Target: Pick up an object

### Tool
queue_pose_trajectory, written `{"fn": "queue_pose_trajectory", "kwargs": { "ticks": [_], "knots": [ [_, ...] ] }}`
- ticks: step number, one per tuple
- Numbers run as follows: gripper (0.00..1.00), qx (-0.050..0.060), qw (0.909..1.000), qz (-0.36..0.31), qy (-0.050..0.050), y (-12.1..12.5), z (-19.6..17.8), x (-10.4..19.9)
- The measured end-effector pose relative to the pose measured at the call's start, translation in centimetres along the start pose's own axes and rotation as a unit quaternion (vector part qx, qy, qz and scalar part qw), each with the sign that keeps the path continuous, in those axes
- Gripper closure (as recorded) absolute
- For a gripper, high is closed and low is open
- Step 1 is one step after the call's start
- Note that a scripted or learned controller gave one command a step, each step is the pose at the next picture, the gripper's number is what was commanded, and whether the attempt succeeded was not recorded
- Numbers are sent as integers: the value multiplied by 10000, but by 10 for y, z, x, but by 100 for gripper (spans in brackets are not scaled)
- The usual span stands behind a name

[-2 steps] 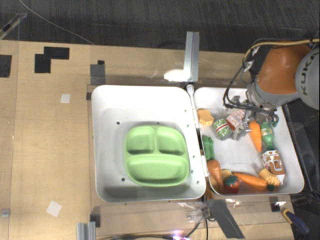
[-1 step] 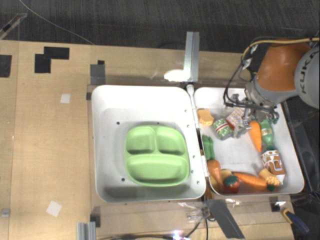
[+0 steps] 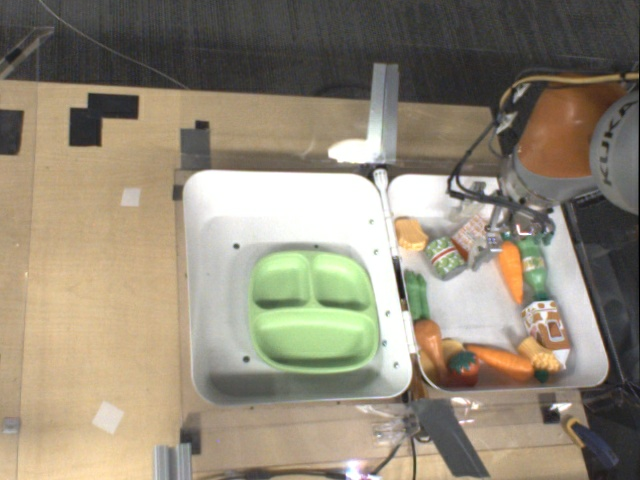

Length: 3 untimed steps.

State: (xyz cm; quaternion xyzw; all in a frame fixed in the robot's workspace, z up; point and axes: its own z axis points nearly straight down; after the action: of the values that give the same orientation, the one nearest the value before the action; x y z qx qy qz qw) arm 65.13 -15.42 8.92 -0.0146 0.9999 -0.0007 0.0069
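- Down in the right bin (image 3: 590, 353) now, grey arm (image 3: 575, 138) reaching in from the right, orange band bright above the wrist.
- Gripper (image 3: 497, 238) low in the back half of that bin, just beside a small red-and-white packet (image 3: 468, 236) and a green-labelled can (image 3: 445, 256).
- Impossible to tell how the gripper is set; too much clutter and blur at the tip, and nothing plainly held.
- Closest candidates: the packet and the can, both touching or nearly touching the tip; an upright-lying orange carrot (image 3: 511, 271) just to the tip's right, a green vegetable (image 3: 533, 268) alongside it.
- Elsewhere in the same bin: a yellow piece (image 3: 410, 234) by the dividing wall, a dark green piece (image 3: 416, 294) below it, a second carrot (image 3: 498, 360) along the front wall, a red fruit (image 3: 462, 368) next to it, a little carton (image 3: 546, 325) near the right wall.
- Left bin (image 3: 215, 278): a green divided tray (image 3: 314, 311), well apart from the action.
- Handling guess: toy food, likely light, hard plastic, smooth and a touch slippery; nothing fragile.
- Carrot probably best taken across its thick middle, not the tapering tip; can across its round sides, with some risk of rolling away.
- Packet flat and thin, so likely the hardest to pinch off the floor.
- Crowding the main risk: neighbours nudged, grasp spoiled.
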Motion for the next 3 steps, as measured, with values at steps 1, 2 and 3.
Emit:
{"fn": "queue_pose_trajectory", "kwargs": {
  "ticks": [1, 2, 3],
  "knots": [
    [100, 9, 10000, -21, -65, 1, -15, -4],
    [0, 8, 10000, -23, -60, 1, -14, -4],
    [0, -6, 10000, -6, 72, 32, 1, -19]
  ]
}}
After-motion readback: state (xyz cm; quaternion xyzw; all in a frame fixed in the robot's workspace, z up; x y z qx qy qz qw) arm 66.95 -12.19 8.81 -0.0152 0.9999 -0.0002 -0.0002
